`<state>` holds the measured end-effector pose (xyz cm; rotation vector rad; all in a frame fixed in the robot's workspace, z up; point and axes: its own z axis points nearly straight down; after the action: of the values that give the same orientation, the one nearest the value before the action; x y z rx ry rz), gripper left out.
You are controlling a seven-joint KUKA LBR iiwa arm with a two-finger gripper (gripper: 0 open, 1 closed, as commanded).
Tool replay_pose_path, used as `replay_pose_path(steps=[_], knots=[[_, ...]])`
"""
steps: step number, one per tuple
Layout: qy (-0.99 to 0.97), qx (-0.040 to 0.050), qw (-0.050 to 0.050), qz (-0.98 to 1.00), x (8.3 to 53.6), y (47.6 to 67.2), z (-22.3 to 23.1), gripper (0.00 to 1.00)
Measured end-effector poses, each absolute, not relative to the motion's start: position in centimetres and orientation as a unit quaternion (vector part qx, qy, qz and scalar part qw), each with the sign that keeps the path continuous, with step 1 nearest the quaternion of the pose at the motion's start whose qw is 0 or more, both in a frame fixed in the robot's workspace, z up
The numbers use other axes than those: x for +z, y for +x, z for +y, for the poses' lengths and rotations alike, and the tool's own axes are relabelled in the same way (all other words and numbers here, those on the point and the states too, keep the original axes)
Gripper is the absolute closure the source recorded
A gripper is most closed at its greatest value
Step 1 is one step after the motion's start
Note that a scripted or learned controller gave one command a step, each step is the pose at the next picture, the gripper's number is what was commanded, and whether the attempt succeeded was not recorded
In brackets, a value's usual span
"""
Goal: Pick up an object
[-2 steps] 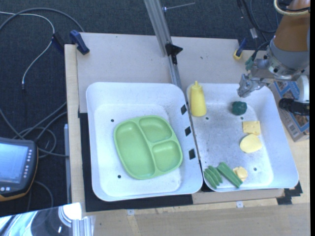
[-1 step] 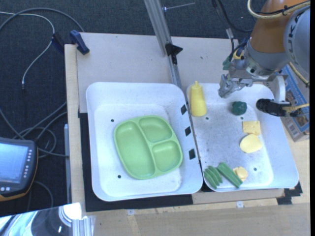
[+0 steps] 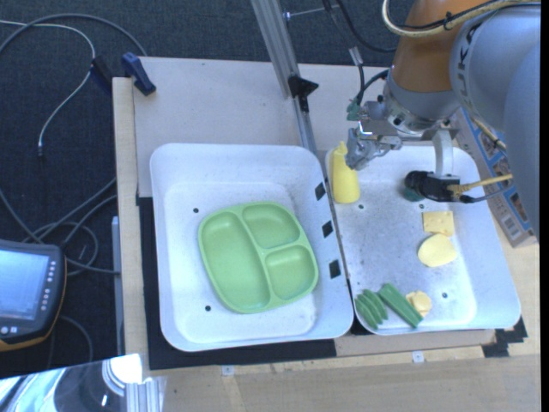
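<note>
Green pods (image 3: 390, 305) lie at the near edge of the right-hand bin (image 3: 382, 247). Further in, the yellow bottle (image 3: 345, 181) rests by its left wall, long axis near-to-far, narrow tip pointing away, just beside my gripper (image 3: 367, 151), whose opening I cannot tell. The dark lettering on my arm (image 3: 506, 67) is unreadable

Yellow bottle (image 3: 345, 181): rounded body, narrow top toward the far side, against the left wall of the right bin (image 3: 386, 239).
Yellow block (image 3: 438, 222): flat, squarish, on the same bin's right side.
Yellow lump (image 3: 437, 251): rounded, just beside the block.
Green pods (image 3: 388, 305): long pieces side by side at the near wall.
Small yellow piece (image 3: 419, 301): touching the pods.
Green tray (image 3: 258, 257): three compartments, flat in the left bin (image 3: 171, 196).
</note>
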<state>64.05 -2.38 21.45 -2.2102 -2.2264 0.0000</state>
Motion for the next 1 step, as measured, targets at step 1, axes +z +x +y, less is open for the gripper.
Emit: replay_pose_path(steps=[1], knots=[[-0.705, 0.0001, 0.002, -0.709, 20.95, 64.24, 2.74, 1.0]])
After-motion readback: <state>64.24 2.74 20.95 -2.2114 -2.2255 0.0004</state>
